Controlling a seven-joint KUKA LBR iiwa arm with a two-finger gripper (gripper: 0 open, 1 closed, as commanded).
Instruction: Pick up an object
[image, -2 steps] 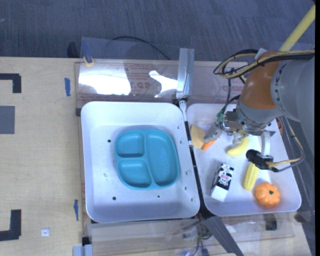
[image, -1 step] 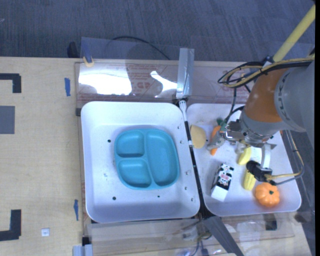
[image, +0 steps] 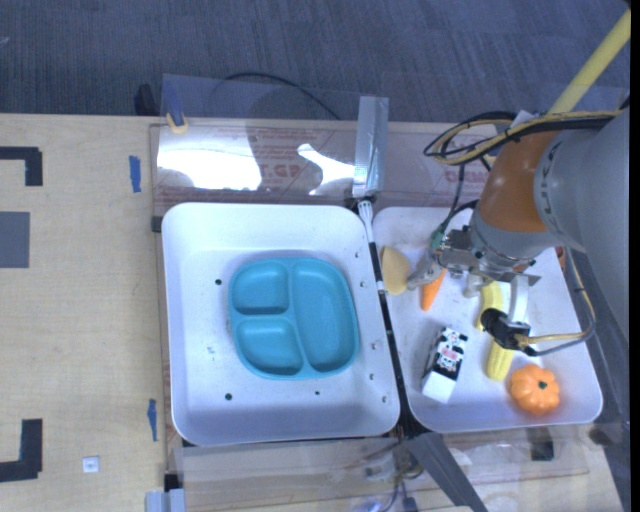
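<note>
My gripper (image: 468, 278) hangs low over the back of the right bin (image: 575, 415), below the arm's orange band. A small orange carrot (image: 431, 291) lies right at its left side, touching or nearly so. A yellow corn-like piece (image: 496, 335) stretches from under the gripper toward the front. Left of the carrot, against the bin wall, sits a pale yellow rounded piece (image: 397, 268). A black and white box (image: 446, 362) lies at the bin's front, and an orange pumpkin (image: 534, 388) sits at the front right. I see nothing lifted.
The left bin (image: 190, 330) holds a blue divided plate (image: 294, 315). A ridge (image: 385, 330) separates the two bins. Cables (image: 470, 140) loop behind the right bin, and a black cable (image: 545, 340) curls over the yellow piece.
</note>
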